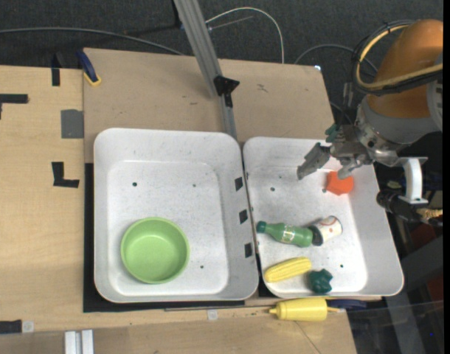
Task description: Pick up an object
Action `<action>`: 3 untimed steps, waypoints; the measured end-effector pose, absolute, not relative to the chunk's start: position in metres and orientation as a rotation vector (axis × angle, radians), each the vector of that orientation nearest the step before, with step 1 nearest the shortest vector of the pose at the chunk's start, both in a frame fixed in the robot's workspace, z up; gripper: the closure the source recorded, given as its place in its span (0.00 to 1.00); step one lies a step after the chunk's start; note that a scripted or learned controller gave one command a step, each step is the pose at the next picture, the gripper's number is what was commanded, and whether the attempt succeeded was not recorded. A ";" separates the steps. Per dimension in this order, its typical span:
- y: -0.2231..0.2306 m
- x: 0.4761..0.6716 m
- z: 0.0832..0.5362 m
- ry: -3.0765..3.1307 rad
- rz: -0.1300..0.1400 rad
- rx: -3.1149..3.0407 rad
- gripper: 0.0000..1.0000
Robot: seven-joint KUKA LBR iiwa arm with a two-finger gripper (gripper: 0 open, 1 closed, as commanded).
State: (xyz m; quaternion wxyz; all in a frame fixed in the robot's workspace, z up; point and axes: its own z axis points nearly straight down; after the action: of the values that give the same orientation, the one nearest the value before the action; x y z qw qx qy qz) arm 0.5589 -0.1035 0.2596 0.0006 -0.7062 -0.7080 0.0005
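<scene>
We see the arm point(406, 65) cut off by the right edge. Beside the bottle point(288, 234) in the right bin point(372, 271), a small white thing point(330, 229) is too small to identify.

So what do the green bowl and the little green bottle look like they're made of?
The green bowl looks like moulded plastic: one flat, even colour, matte, with a thick rounded rim. The green bottle lying in the right bin also looks plastic, probably a toy, but shinier, with small bright highlights along its body. Neither can be settled for certain by sight.

Two bins point(107, 150); one bowl point(155, 250)
</scene>
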 end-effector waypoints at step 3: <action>-0.107 0.548 0.147 -2.218 0.008 -2.218 0.00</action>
State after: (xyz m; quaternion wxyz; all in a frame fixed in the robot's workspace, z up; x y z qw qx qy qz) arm 0.5480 -0.1068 0.1470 0.0025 -0.7071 -0.7071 0.0027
